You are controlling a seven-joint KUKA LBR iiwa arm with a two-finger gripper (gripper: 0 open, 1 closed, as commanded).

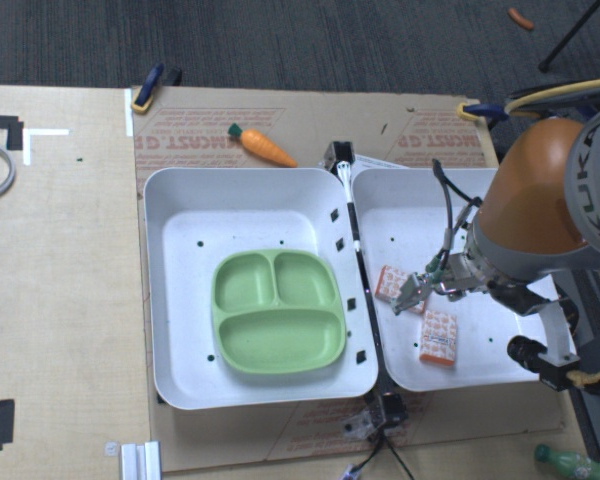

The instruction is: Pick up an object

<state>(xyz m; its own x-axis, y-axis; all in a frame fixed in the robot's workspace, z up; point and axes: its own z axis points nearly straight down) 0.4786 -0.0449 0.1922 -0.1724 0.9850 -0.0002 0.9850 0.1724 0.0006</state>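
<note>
So the things up for grabs are two small orange-and-white packets in the right bin [410, 363]: one packet [390, 283] sits just left of the pincer [412, 296], and the other packet [439, 337] lies just below and to the right of it. The pincer is low over the bin floor, between the two, close to the first packet's lower right corner, but I honestly can't tell whether it's spread or pinched together; it's a small dark tangle from this angle, and nothing is visibly held between its tips. My guess at what could go wrong: it's coming down on the gap or the packet's edge instead of its middle, so it may just nudge the flat packet sideways or close on air. Flat packs lying flush on a smooth bin floor also tend to slip. Cables hanging near the pincer could snag too. Left of the pincer, past the divider, the left bin [170, 268] holds a green divided plate [278, 311]. Up and left of the pincer, outside the bins, a toy carrot [262, 145] lies on a cardboard sheet [310, 116] that covers the pale wooden table [60, 298]. Beyond that there's dark carpet [280, 18] at the top, with a small orange bit on it.
</note>
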